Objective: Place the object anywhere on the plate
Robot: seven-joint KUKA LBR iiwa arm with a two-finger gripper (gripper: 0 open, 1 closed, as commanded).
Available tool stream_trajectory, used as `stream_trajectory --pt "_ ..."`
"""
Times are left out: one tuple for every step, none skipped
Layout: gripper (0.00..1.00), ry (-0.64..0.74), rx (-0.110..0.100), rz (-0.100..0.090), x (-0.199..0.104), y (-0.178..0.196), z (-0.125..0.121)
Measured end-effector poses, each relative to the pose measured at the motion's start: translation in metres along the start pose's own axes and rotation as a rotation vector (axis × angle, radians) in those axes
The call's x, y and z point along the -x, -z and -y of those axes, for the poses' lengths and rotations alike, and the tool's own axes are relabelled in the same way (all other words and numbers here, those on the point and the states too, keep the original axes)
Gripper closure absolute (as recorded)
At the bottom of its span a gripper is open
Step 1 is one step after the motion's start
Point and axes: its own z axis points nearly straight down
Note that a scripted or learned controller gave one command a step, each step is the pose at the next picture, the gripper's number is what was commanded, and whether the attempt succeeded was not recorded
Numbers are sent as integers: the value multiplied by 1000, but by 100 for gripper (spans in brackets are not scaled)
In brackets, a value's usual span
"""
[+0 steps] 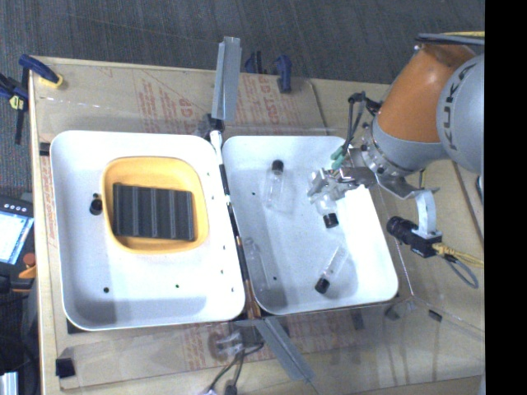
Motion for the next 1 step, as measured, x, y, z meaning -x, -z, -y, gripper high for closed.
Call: stream_trajectory --pt "100 249 0 -1 -52 -37 -21"
